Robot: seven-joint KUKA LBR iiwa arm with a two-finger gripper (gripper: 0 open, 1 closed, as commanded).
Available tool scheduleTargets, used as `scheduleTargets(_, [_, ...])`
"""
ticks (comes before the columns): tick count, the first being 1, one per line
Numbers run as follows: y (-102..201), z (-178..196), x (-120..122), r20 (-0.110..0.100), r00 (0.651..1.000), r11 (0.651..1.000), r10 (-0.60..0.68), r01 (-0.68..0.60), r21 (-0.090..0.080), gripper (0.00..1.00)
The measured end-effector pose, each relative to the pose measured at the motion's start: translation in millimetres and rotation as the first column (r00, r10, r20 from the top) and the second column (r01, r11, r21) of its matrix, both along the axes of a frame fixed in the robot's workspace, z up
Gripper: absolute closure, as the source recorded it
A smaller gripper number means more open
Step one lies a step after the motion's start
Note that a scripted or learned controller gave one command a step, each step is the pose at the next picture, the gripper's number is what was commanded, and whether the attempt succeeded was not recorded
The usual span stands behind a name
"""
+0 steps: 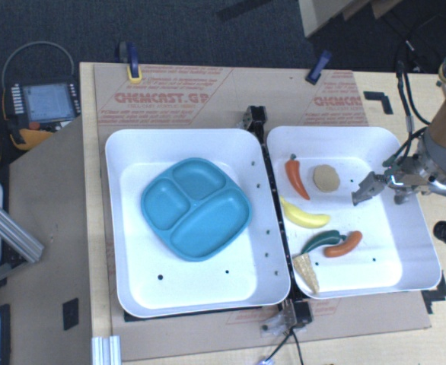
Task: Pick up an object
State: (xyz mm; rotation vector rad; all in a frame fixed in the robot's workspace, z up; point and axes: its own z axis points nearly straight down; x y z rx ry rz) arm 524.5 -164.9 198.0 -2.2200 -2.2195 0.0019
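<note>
Seen from above, two shallow white bins sit side by side on a bench. The left bin (124,204) holds a blue divided plate (196,207). The right bin (413,272) holds small toy foods: a red chilli (296,179), a round tan cookie (326,178), a yellow banana (305,215), a green pepper (320,241) touching an orange-red sausage (343,244), and a pale wedge (306,271) at the near edge. The gripper (379,186) hovers just right of the cookie, holding nothing (whether its fingers are spread or closed cannot be told). These pieces look light, rigid and smooth — probably slippery plastic. The banana, lying apart from its neighbours, seems easiest — best pinched across its thick middle.
</note>
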Motion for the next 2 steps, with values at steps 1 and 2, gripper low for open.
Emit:
scheduleTargets(1, [6, -44, -2, -0.003, 1.000, 1.000, 0.000, 0.000, 0.002, 0.00])
scheduleTargets(2, [8, -101, 7, -0.002, 1.000, 1.000, 0.000, 0.000, 0.002, 0.00])
